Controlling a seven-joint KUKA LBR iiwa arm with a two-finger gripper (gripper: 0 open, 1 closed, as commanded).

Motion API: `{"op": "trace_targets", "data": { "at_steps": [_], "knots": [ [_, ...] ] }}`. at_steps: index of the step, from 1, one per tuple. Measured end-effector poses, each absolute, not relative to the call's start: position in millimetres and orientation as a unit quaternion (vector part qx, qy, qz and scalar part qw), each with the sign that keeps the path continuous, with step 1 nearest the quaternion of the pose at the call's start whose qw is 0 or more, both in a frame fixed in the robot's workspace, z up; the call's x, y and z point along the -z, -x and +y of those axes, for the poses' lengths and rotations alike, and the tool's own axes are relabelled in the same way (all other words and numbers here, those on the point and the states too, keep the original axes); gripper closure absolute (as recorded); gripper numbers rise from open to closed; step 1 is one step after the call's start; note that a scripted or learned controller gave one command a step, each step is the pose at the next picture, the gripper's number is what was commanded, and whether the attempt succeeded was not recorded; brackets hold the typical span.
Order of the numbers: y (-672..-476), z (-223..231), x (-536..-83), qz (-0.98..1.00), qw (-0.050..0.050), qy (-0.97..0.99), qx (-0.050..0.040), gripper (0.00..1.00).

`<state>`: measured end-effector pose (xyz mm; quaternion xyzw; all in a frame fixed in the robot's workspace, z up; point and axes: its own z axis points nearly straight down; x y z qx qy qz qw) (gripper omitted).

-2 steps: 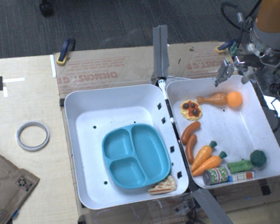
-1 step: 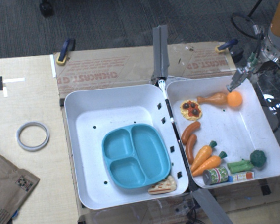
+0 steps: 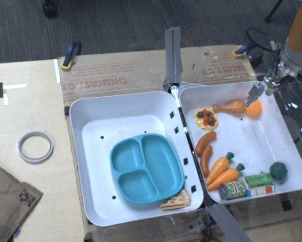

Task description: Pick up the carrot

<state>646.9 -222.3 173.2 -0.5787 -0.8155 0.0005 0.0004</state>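
Note:
Two orange carrots with green tops lie side by side in the right bin [image 3: 281, 131], near its front left: one [image 3: 218, 165] and, just in front of it, another [image 3: 225, 176]. My gripper [image 3: 256, 92] hangs over the bin's back right corner, far behind the carrots. Its tip is just above an orange ball [image 3: 253, 109]. Nothing shows in its grasp. The arm with its orange band [image 3: 298, 32] comes in from the upper right.
The right bin also holds a drumstick [image 3: 229, 107], a small pizza [image 3: 206, 118], two sausages [image 3: 204, 139], a can [image 3: 233, 189] and broccoli [image 3: 278, 171]. The left bin [image 3: 90, 151] holds a teal divided plate [image 3: 146, 167] and a toast piece [image 3: 175, 200].

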Motion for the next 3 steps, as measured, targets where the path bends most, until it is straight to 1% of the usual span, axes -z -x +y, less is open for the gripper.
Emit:
{"op": "trace_targets", "data": {
  "at_steps": [1,2,3],
  "knots": [
    [-658.5,-216.4,-90.2,-0.844,0.006,0.536,0.0012,0.0],
    [-660.0,-218.8,-101.5,-0.844,0.0,0.536,0.0003,1.0],
    [-657.2,-157.6,-90.5,-0.79,0.003,0.613,-0.0022,1.0]
  ]
}}
